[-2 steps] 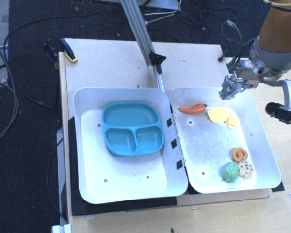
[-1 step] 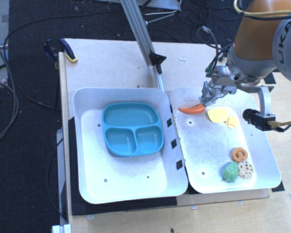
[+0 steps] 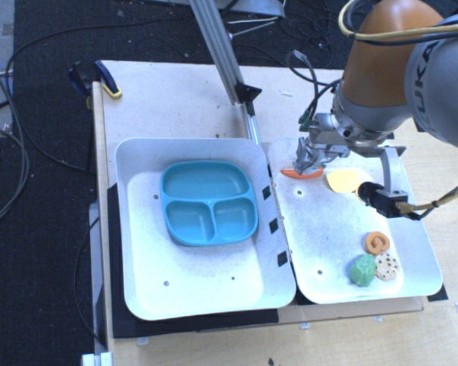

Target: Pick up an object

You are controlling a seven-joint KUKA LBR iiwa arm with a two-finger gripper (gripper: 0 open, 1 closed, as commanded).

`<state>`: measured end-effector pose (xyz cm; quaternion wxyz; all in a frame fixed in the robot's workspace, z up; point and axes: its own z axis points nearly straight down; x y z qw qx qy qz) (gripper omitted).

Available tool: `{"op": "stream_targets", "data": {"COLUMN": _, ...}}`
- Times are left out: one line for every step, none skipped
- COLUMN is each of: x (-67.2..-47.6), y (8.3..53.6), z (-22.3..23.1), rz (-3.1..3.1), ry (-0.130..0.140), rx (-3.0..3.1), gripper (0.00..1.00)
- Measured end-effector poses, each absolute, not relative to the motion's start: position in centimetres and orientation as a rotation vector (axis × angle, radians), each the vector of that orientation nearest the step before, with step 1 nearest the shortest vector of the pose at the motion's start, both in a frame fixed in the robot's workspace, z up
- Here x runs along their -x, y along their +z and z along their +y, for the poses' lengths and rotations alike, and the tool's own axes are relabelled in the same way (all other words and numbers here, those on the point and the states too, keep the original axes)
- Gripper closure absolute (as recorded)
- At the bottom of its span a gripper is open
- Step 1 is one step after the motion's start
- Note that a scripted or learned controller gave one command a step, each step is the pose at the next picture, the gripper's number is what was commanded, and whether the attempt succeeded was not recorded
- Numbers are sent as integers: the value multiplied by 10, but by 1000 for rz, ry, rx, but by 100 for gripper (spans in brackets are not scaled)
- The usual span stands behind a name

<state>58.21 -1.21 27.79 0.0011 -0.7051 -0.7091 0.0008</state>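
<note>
In the right bin (image 3: 328, 280), near its far left corner, lies a thin orange carrot-like piece (image 3: 301, 174). My gripper (image 3: 308, 162) hangs right over it, its tip at or just above the piece. A pale yellow piece (image 3: 345, 180) lies just to the right of the carrot. Near the bin's front right corner sit an orange pretzel-shaped ring (image 3: 376, 242), a speckled cookie (image 3: 386, 266) and a green lump (image 3: 361, 271), close together.
The left bin (image 3: 137, 280) holds a blue divided plate (image 3: 210, 202). A slanted metal pole (image 3: 221, 44) comes down to the far edge between the bins. A black fitting with a yellow cable (image 3: 382, 198) hangs from the arm over the right bin.
</note>
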Motion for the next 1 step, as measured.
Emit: {"op": "stream_targets", "data": {"x": -558, "y": 274, "z": 33, "rz": -2226, "ry": 3, "rx": 2213, "gripper": 100}}
